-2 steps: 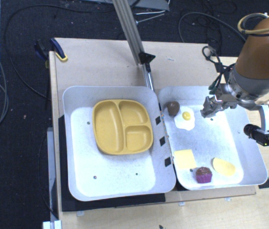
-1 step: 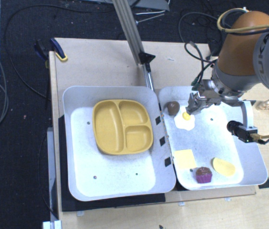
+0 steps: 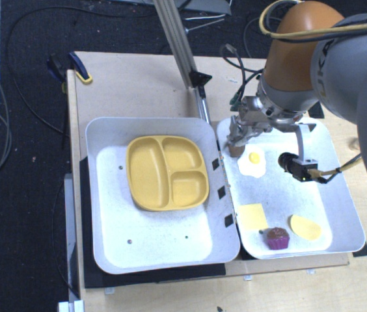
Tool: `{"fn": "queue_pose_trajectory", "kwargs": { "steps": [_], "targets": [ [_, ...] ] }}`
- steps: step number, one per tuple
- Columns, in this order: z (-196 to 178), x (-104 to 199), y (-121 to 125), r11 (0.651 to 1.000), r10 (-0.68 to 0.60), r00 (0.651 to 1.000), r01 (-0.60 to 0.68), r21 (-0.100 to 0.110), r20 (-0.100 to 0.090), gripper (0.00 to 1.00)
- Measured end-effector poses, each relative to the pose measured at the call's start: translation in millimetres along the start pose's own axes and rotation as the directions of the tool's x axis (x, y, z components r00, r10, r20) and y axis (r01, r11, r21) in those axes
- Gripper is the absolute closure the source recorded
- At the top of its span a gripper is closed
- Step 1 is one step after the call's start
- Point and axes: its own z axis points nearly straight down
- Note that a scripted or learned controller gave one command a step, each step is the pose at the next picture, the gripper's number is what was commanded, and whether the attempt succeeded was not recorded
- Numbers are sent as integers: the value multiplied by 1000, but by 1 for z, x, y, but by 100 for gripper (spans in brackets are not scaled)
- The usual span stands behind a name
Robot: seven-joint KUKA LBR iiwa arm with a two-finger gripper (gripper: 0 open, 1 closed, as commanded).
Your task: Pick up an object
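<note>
A brown object sits at the far left corner of the right bin, just under the jaws of the gripper; whether they are wide or narrow I cannot tell. Beside it lies a fried egg. Nearer the front are a yellow square, a purple piece and a yellow slice. The left bin holds a yellow divided plate.

Honestly couldn't read a single thing from where I stood. No labels, brand names or numbers showed on the two bins, the yellow tray or the arm.
</note>
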Motion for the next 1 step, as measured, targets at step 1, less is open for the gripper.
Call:
{"fn": "queue_pose_trajectory", "kwargs": {
  "steps": [1],
  "targets": [
    [14,48,14,1000,1,1000,-1,2,0,100]
  ]
}}
